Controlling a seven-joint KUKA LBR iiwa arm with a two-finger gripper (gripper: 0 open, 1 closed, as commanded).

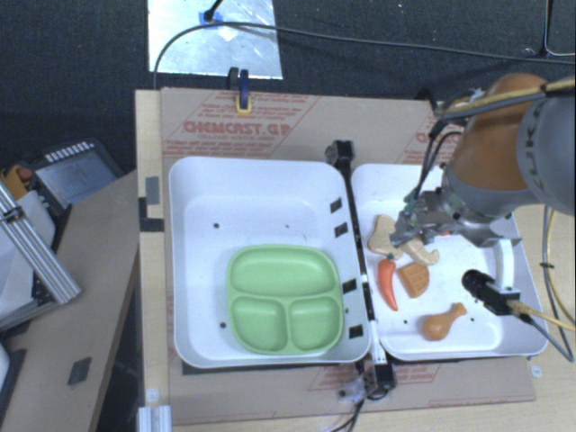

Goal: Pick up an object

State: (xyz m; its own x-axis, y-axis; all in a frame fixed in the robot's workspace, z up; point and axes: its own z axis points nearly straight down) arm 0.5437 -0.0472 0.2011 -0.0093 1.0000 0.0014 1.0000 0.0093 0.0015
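Orange-banded, the arm reaches into the right bin (517, 336), its claw (416, 228) low over a tan, bone-shaped toy (387, 235) near that bin's left wall. Whether the claw is wide or narrow I cannot tell. Nothing looks lifted: carrot (388, 283), orange wedge (415, 280) and drumstick (443, 321) lie on the bin floor. The grasp is probably not yet done.

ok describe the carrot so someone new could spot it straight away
Look in the right white bin, along its left side next to the divider between the two bins. The carrot lies there, a slim orange-red taper, unlike the blocky orange piece beside it and the tan drumstick further right.
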